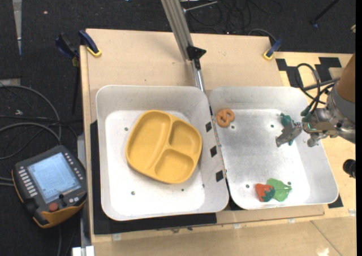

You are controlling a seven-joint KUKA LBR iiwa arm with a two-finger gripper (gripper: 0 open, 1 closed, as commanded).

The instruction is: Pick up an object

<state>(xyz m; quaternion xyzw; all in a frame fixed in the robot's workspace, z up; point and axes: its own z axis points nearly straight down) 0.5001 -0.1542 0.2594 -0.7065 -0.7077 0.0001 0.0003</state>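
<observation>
This is a robotics lab or test cell, not a home or a shop. The landmark is a plain wooden bench (pixel 141 57) with two shallow white bins (pixel 113 192) set side by side on its top, and clamps (pixel 90 44) at its far corners. On the dark floor to the left of the bench lies a handheld teach pendant (pixel 50 184) with a lit screen and an orange rim. Loose black cables (pixel 34 119) trail over the floor left of the bench and behind it. A metal pole (pixel 175 14) rises at a slant over the bench's far edge from a flat grey base on the floor behind. Black tape marks (pixel 317 71) sit on the board to the bench's right.
</observation>
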